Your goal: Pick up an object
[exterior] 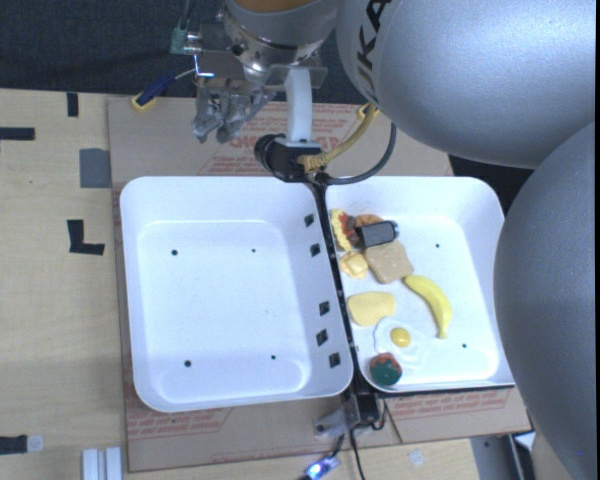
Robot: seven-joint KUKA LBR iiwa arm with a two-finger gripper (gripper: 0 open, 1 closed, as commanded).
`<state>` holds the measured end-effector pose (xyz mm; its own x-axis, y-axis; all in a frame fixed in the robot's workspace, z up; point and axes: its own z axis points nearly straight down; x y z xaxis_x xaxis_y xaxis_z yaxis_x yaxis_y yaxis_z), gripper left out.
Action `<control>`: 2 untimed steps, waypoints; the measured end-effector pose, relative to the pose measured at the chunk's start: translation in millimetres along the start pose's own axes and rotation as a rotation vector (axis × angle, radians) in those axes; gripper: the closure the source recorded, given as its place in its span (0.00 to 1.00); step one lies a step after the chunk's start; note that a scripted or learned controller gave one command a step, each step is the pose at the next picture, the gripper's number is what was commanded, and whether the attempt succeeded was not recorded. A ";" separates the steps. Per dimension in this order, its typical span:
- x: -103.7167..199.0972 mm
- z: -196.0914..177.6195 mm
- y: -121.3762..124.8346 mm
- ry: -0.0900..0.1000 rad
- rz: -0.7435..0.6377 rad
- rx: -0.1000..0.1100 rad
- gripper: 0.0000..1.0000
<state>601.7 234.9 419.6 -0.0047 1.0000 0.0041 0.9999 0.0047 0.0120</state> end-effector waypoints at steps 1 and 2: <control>-0.6 -124.0 4.8 0.001 0.000 -0.001 1.00; -2.8 125.1 -30.3 -0.012 0.004 0.030 1.00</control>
